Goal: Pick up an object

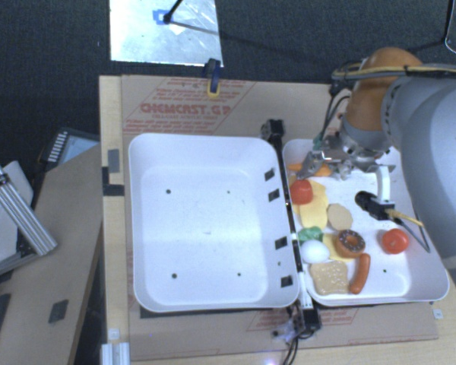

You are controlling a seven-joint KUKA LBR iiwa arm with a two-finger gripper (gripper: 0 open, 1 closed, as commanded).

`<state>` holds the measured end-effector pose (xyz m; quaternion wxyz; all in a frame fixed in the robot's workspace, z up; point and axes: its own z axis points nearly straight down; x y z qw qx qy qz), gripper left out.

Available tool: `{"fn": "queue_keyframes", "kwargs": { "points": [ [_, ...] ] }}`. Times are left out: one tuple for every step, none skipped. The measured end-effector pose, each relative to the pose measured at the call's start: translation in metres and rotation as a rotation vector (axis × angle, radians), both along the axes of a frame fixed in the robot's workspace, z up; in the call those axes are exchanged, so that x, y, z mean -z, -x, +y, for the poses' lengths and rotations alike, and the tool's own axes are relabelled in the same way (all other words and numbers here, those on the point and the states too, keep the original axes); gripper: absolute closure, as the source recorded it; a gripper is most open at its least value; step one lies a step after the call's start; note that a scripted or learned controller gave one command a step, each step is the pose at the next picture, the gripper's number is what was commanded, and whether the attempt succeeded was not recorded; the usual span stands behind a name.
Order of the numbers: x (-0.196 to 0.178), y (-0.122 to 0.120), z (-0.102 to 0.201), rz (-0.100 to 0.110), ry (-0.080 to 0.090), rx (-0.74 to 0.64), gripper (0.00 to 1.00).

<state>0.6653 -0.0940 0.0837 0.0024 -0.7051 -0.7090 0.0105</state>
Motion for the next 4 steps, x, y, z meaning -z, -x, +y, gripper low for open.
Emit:
{"fn": "queue_keyframes", "kwargs": {
  "points": [
    [-0.009,0.003,-0.003,0.009,-0.004,0.005,1.00],
    [-0.002,0.056,0.008,-0.022,-0.009,0.006,1.00],
    [-0.086,0.105,0.002,-0.025,-0.010,0.007,1.00],
    [-0.016,0.162,0.012,-0.010,-0.014,0.006,1.00]
  ]
}}
